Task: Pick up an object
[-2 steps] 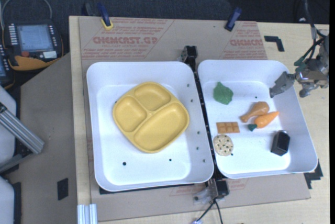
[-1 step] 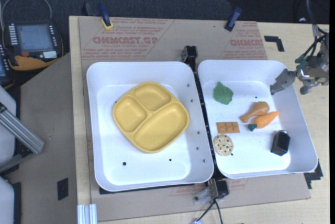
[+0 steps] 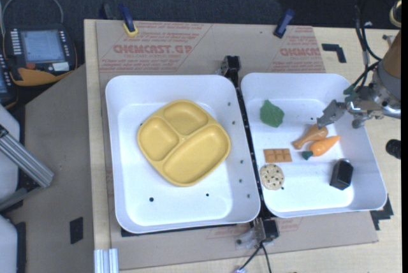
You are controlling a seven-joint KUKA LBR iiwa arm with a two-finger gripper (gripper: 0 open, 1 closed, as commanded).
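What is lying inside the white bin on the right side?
Inside the right bin lie a green leafy piece, a tan toy piece, a carrot, a cracker, a cookie and a black block. The gripper covers some bin floor.

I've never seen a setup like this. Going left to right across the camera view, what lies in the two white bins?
Yellow divided plate → green leafy piece → cracker → toy carrot → black block. The gripper hovers above the right bin.
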